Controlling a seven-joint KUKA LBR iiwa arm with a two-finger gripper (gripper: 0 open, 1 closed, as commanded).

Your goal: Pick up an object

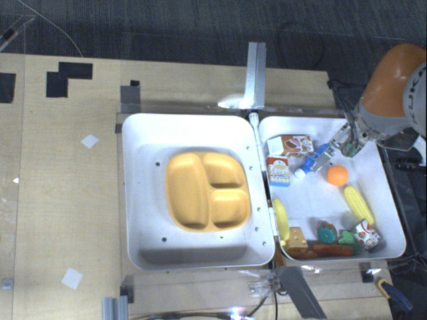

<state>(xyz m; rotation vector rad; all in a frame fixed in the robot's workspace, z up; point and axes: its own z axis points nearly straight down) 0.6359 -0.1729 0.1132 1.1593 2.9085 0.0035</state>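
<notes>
Hand (348,143) above blue bottle (315,161).

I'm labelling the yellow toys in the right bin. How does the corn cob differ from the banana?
The corn cob lies out in the bin's right half, slanting; the banana lies along the left wall, nearly straight up the view. The corn cob looks ridged and has a pale end; the banana looks smooth and plain. The corn cob lies just below the orange ball; the banana lies above a brown block. Both are yellow, long and lying flat.
</notes>
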